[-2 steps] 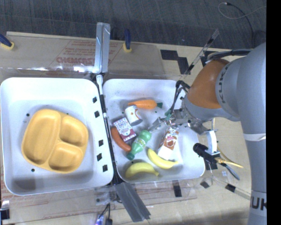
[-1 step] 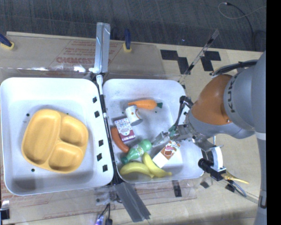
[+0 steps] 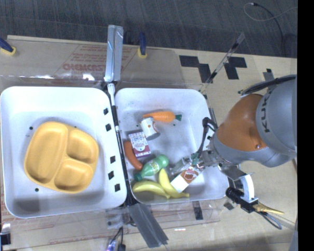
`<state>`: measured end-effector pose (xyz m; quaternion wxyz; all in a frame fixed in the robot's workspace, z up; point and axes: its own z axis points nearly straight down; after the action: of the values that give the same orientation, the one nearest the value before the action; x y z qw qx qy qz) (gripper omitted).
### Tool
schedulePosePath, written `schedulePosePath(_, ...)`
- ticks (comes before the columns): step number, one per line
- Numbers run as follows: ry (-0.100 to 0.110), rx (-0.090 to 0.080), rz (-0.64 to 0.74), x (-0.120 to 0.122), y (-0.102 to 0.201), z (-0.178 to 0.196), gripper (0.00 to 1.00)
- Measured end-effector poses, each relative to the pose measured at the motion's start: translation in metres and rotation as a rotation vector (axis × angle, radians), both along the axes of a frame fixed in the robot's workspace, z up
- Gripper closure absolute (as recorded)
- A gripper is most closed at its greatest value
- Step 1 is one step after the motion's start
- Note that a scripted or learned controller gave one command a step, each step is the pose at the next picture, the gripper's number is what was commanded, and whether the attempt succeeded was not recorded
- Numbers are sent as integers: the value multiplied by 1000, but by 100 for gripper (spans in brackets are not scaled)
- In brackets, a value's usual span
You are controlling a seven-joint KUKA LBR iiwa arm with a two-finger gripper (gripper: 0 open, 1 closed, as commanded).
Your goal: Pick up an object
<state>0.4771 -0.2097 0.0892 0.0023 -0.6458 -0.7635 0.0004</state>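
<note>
Closing in: gripper (image 3: 198, 160) hangs low at the right bin's (image 3: 199, 95) right side, just beside a small red-and-white carton (image 3: 187, 175); grip state, honestly, I cannot tell. Next, probably a clean descent onto it.

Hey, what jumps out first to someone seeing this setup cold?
The big yellow divided tray sits alone in the left bin. The right bin holds a jumble of toy food, with a carrot above and bananas at the bottom. The grey-and-orange arm looms from the right.
</note>
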Motion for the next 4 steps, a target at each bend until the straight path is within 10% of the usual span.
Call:
schedulePosePath(1,-1,-1,4,2,-1,8,100)
schedulePosePath(2,0,-2,-52,0,-1,117,100)
schedulePosePath(3,6,-1,-47,1,-1,124,100)
schedulePosePath(4,4,-2,-69,2,62,87,100)
